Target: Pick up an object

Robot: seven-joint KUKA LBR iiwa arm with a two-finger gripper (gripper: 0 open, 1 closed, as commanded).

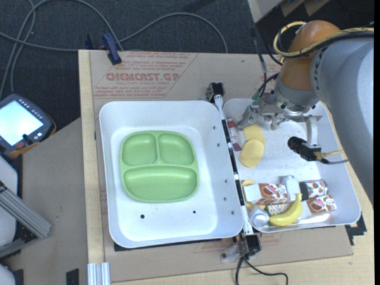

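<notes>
We judge task at early stage: gripper (268, 116) low in right bin (344, 209) beside yellow potato-shaped piece (252, 152); nothing lifted; fingers' state — we cannot tell.

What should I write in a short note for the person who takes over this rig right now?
Gripper: low over the far end of the right bin, beside the pale yellow items; nothing seen held.
Right bin's near end: banana, small cartons, a can.
Left bin: green divided plate.
Done: no pick yet.
Left: grasp one object and lift it.
</notes>
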